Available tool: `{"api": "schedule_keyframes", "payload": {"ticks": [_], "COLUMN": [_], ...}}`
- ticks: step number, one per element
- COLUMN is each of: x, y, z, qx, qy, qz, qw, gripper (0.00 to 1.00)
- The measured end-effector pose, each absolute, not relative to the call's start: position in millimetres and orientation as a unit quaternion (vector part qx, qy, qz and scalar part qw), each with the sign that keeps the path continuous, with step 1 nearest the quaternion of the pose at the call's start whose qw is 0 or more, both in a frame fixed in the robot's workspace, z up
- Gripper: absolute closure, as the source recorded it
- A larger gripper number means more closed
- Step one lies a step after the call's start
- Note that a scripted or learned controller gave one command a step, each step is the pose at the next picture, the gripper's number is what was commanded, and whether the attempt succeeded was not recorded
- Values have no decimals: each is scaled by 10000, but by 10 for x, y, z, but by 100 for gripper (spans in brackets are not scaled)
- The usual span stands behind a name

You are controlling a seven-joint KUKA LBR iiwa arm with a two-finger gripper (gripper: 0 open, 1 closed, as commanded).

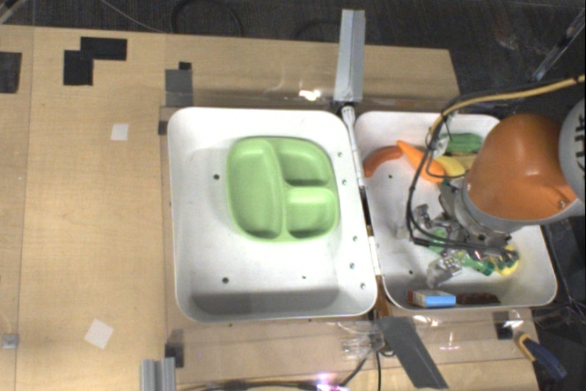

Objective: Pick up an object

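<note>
The arm's orange band covers part of the right bin, hiding the gripper's fingertips and parts of the small coloured objects beneath; the arm runs off the right edge

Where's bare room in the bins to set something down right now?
Left bin: bare floor all around the green divided plate, widest along its near edge. Right bin: crowded; orange piece, green and yellow items, blue item and the gripper leave a patch beside the divider.
</note>
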State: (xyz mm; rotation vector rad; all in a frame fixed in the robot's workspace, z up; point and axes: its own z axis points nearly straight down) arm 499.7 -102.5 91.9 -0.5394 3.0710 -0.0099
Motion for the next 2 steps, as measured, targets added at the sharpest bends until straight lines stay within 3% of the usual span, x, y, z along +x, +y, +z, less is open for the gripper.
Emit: {"api": "schedule_keyframes", "payload": {"ticks": [1, 2], "x": [5108, 5082], "y": [-1206, -1071], "z": [919, 928], "qx": [-4280, -6017], "qy": [9037, 7986], "qz": [-57, -82], "qw": [118, 96], "gripper": [0, 0]}}
